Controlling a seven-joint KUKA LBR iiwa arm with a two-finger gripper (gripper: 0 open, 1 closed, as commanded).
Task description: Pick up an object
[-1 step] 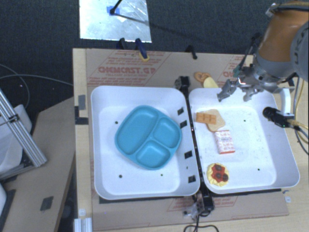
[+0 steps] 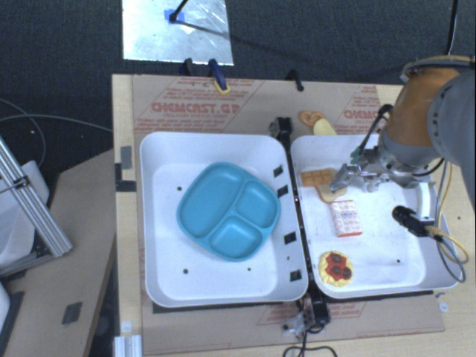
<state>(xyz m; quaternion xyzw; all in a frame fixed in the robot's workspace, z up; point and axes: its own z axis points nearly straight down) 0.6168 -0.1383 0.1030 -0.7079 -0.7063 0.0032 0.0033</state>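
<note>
A: Arm (image 2: 435, 114) posture?
B: We logged it reaching in low over the right bin (image 2: 387, 274), gripper (image 2: 343, 181) above the tan toast piece (image 2: 320, 180); its grasp we could not tell.
A: Left bin (image 2: 160, 199)?
B: One blue plate (image 2: 228, 210).

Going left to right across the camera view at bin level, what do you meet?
Left bin → blue tray → right bin → pizza toy → gripper → arm.
</note>
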